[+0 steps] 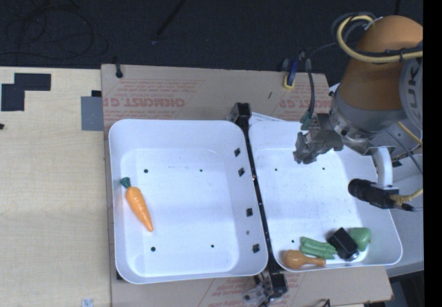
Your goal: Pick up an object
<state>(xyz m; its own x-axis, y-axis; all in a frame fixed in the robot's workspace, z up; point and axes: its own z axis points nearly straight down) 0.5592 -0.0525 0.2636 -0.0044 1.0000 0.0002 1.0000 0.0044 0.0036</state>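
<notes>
Gripper (307, 150) hovers over the right bin (276, 133), grip state unclear. Carrot (139, 207) lies alone in the left bin (173, 130); green pod (318, 247), black block (343, 242) and tan gourd (301, 259) crowd the right bin's near edge.

Two bins sit side by side on the bench (48, 195). A carrot (139, 207) lies alone in the left bin (179, 134), close to its left wall. In the right bin (324, 195), four things cluster at the near edge: a gourd (301, 259) leftmost, a pod (317, 248) just beside it, a block (342, 243) right of that, and a pepper (360, 235) at the right corner. The gripper (309, 147) hangs over the right bin's far part.
</notes>
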